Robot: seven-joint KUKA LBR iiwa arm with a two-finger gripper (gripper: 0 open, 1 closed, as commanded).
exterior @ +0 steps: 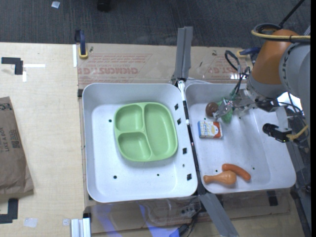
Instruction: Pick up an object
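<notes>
You can't really read much: red print on the cardboard sheet (123, 63) looks mirrored, and the paper bag (12, 147) print is too small.

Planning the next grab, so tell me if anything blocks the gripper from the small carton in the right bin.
Nothing visible blocks it. The gripper sits at the back of the right bin, beside a brown ball. The small carton lies just in front of it on bare bin floor. The orange gourd lies well away, near the front wall.
</notes>
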